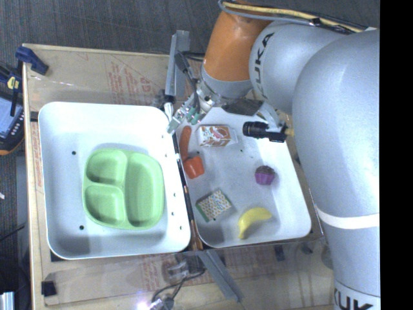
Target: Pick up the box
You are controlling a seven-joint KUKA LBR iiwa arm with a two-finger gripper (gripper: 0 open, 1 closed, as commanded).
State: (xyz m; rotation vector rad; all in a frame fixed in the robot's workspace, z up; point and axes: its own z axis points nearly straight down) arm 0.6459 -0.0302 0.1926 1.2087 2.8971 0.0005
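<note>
A small white box with a red and brown picture lies flat near the far edge of the right bin. My gripper hangs over that bin's far left corner, just left of the box and a little beyond it. It is apart from the box. Nothing shows in its grasp. The grey arm with its orange band comes in from the right and covers the bin's far right part.
In the right bin lie an orange sausage shape, a red-orange piece, a purple item, a flat checkered packet and a yellow banana. The left bin holds a green divided plate.
</note>
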